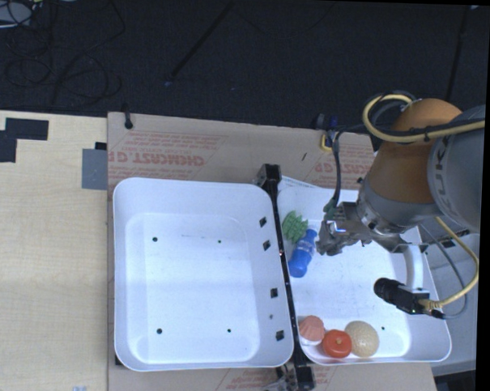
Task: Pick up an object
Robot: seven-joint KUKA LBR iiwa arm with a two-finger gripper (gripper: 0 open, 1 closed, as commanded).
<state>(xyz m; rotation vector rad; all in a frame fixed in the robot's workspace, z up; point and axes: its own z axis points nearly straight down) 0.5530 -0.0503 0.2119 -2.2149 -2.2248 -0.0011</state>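
My gripper [330, 241] hangs low over the right bin [421, 344], just right of a blue bottle [301, 255] that lies tilted against the bin's left wall. A green leafy object [294, 226] sits just above the bottle, next to the divider. At the bin's front edge lie a pink object [310, 328], a red round object [337, 343] and a beige ball [362, 337] in a row. Nothing shows between the fingers.
The left bin [138, 226] lies beside the right one, joined by a black divider [277, 257]. The arm's grey body and orange band [413, 149] cover the right bin's far right part. Cardboard [190, 152] lies under both bins.
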